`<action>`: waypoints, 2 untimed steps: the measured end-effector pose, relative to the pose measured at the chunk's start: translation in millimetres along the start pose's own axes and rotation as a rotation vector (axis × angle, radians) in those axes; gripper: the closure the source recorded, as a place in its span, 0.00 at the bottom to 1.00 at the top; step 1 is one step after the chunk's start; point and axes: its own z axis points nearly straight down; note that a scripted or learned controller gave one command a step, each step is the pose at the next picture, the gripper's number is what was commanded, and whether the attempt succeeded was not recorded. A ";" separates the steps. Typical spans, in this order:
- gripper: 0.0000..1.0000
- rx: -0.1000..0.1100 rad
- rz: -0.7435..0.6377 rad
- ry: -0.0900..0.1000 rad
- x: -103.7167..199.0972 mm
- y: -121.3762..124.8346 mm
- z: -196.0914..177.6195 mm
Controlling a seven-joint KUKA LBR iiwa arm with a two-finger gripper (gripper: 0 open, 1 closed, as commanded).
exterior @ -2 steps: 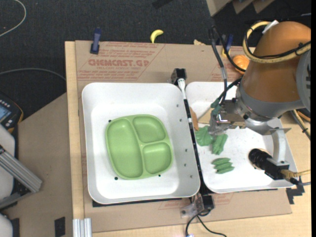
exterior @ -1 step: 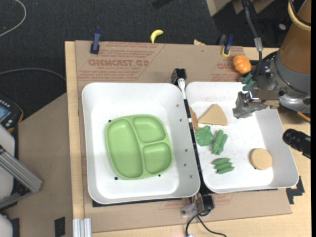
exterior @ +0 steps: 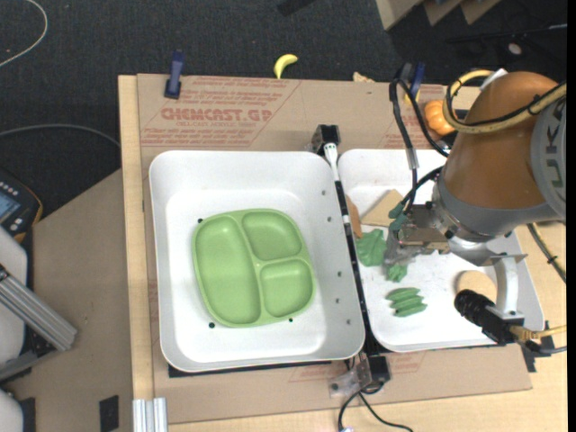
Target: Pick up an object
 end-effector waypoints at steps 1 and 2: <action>1.00 -0.018 -0.006 0.000 37.2 1.8 -33.5; 1.00 -0.036 -0.004 0.002 32.6 0.6 -198.9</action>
